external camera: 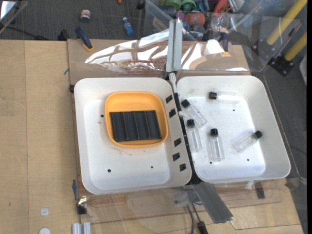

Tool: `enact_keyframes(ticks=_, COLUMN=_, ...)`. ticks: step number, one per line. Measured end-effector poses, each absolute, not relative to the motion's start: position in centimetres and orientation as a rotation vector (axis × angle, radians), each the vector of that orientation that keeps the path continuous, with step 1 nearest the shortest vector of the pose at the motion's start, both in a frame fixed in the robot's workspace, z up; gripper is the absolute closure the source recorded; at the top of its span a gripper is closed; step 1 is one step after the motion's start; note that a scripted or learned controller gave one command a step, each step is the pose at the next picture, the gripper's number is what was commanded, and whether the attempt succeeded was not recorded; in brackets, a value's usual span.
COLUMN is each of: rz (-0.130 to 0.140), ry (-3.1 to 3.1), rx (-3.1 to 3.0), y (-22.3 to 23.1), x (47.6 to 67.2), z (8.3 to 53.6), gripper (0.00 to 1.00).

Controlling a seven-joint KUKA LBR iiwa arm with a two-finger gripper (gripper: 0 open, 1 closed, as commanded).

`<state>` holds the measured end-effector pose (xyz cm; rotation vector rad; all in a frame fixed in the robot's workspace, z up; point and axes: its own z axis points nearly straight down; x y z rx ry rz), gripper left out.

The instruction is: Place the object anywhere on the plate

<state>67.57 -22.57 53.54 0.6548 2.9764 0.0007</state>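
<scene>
A pale wooden bench point(34, 130) fills the left side. Behind it lies dark grey carpet point(53, 9) strewn with small items. Right of that carpet stands a clear tub point(204, 6), seemingly holding colourful toys.

Frame has 2 white bins: view-left bin point(90, 145) w/ orange plate point(113, 103) carrying a black ribbed insert point(135, 126); view-right bin point(273, 150) w/ five clear vials point(216, 146), black caps, lying scattered, apart from plate.
</scene>
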Motion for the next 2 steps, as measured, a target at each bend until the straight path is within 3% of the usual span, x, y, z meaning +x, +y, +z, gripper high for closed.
enact_keyframes(ticks=2, rz=-0.002, ry=2.959, rx=0.648, y=-22.5, x=67.9, z=55.8, gripper=1.0)
